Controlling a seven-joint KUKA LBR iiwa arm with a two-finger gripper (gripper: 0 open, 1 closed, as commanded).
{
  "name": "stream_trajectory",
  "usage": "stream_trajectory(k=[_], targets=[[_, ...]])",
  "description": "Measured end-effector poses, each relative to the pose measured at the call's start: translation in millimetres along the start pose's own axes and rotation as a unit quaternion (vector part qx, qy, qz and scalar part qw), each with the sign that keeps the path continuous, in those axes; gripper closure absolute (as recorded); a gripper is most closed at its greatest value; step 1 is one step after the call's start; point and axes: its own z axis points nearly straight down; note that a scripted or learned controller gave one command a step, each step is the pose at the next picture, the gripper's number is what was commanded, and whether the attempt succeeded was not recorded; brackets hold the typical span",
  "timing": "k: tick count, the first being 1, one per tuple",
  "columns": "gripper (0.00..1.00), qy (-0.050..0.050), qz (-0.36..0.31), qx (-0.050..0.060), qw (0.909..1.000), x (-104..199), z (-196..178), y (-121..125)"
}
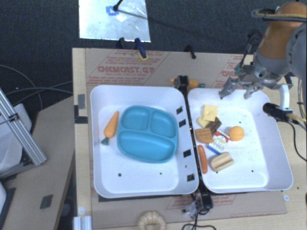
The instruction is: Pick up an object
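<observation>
You see the gripper [237, 90] in the upper right of the frame, above the top edge of the right bin [273, 152]; its two fingers are spread apart and nothing is between them. The grey arm [280, 37] with its orange part comes in from the right edge of the frame. The things to pick lie together in the left half of the right bin, below the gripper and apart from it. There you find a pale yellow cheese slice [209, 113] at the top of the group, and just under it a small dark brown piece [215, 124]. A toast-like brown slice [204, 135] lies lower left of it, close to the wall between the bins. An orange ball [236, 133] sits to the right of the group. A small packet with red, white and blue [218, 143] lies in the middle, and a bread roll [221, 161] is below it. A thin reddish sausage [203, 158] lies along the left wall of this bin. In the left bin [103, 176] you see a blue divided plate [146, 133] in the centre, and a carrot [111, 125] just beside its left edge, tilted.
</observation>
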Motion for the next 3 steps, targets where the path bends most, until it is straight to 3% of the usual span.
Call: stream_trajectory(k=[1,3], targets=[[0.0,-0.001,-0.001,-0.007,1.0,0,-9,3],[0.0,-0.001,-0.001,-0.005,1.0,-2,84,-1]])
